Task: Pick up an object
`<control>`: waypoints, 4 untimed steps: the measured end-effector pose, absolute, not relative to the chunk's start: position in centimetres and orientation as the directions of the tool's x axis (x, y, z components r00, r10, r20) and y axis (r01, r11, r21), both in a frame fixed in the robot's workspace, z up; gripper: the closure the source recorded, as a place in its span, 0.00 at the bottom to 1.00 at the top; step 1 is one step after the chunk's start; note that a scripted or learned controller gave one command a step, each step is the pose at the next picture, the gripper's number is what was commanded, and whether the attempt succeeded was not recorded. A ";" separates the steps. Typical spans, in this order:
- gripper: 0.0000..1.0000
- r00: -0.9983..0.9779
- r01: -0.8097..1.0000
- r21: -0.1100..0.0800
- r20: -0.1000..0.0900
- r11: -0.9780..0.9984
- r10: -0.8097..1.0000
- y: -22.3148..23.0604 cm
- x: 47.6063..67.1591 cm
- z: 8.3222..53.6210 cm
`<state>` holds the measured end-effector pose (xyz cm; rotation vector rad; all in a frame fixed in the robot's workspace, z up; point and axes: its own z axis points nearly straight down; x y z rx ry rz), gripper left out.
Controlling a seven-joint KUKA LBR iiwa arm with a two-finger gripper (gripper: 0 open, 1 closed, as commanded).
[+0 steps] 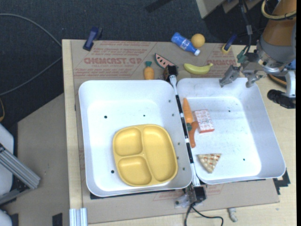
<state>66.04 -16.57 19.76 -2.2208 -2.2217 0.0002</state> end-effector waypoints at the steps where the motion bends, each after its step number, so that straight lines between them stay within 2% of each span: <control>1: 0.00 -0.001 1.000 -0.003 0.002 0.001 1.000 -9.4 62.2 15.1; 2: 0.00 0.003 1.000 0.001 -0.005 -0.003 1.000 -10.2 59.3 8.5; 3: 1.00 0.001 1.000 0.002 -0.001 -0.001 1.000 -9.9 59.4 9.5; 4: 1.00 -0.003 1.000 0.003 0.002 0.003 1.000 -0.6 58.5 18.6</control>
